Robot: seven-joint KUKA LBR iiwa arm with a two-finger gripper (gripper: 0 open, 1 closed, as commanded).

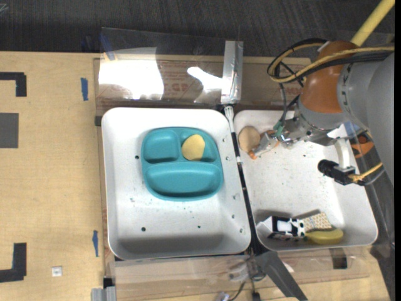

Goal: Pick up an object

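Observation:
A tan rounded object (247, 137) lies in the top left corner of the right bin (294, 187), against the wall. My gripper (266, 142) reaches in from the right and sits low, right beside the tan object's right side. I cannot see whether it touches or holds it. The grey arm with its orange band (322, 86) rises behind the gripper. Along the right bin's front edge lie a black and white item (285, 226), a patterned flat piece (316, 220) and a yellow banana-like item (326, 236).
The left bin (119, 187) holds a teal divided plate (182, 179) with a yellow round object (193, 147) in its upper right compartment. A metal divider (238, 162) runs between the bins. Cables loop above the wrist.

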